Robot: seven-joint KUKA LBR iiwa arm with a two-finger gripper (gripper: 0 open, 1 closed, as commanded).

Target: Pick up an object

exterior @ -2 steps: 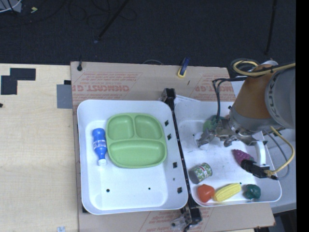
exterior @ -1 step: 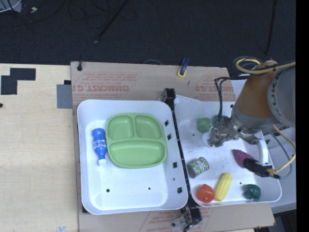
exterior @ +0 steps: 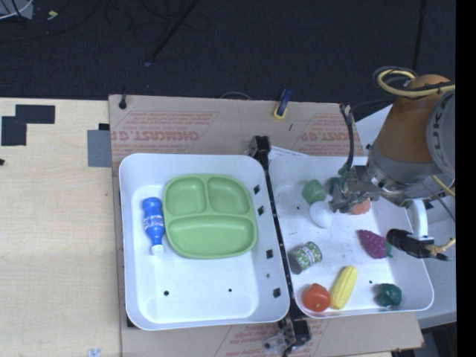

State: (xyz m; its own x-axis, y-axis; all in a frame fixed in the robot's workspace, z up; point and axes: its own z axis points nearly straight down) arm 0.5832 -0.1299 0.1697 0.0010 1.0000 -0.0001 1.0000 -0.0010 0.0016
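Two shallow white bins are sitting side by side on the bench; the left white bin [exterior: 141, 288] is carrying a green three-compartment plastic plate [exterior: 210, 216] toward its far edge and a small blue plastic bottle [exterior: 153, 224] lying along its left wall, apparently set aside as a receiving area; the right white bin [exterior: 424, 292] is holding the loose candidates for picking. The grey arm with the orange band [exterior: 413, 132] is reaching in over that bin's far half, and its two-finger gripper [exterior: 343, 198] is hanging low among three items near the far-left corner: a green rounded toy [exterior: 314, 191], a white rounded object [exterior: 320, 215] and an orange-red item [exterior: 361, 207] partly hidden by the tool; whether the gripper is spread or pinched cannot be told, and nothing is visibly being gripped. Along the near edge are lying a red toy tomato [exterior: 316, 297], a yellow toy corn cob [exterior: 343, 286] and a dark green lump [exterior: 387, 295]; a grey-green can [exterior: 305, 256] is lying near the left wall; a purple toy [exterior: 373, 243] is resting toward the right wall. Crowding around the tool is, in my judgement, risking a nudge rather than a clean pick.
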